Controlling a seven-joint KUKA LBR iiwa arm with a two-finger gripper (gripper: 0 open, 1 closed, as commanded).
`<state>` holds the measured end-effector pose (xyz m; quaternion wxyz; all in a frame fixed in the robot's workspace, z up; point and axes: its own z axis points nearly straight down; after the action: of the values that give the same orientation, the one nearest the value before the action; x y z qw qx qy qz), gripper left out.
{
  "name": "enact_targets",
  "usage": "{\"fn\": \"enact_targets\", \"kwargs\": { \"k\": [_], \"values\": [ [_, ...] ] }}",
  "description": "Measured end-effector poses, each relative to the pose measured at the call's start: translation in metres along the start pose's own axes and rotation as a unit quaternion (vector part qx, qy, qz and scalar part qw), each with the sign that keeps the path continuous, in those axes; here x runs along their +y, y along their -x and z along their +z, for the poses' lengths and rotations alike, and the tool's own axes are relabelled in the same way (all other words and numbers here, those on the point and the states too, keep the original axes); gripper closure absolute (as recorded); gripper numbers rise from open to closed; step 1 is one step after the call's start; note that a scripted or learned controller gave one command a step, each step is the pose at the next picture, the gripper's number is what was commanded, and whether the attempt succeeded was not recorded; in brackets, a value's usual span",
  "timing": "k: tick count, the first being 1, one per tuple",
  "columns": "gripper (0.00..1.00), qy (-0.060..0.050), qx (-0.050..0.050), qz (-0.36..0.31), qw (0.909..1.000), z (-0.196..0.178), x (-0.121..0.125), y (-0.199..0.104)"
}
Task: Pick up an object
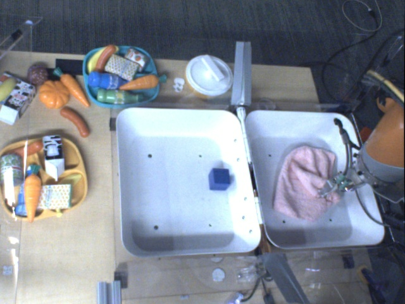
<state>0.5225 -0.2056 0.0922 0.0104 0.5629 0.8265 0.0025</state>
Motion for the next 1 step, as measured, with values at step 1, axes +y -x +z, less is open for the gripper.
{"fn": "enact_targets", "kwargs": {
  "k": [1],
  "values": [
    [1.0,-0.004,0.005,-0.079,0.9969,-0.0689,0.1295,0.0122]
  ]
}}
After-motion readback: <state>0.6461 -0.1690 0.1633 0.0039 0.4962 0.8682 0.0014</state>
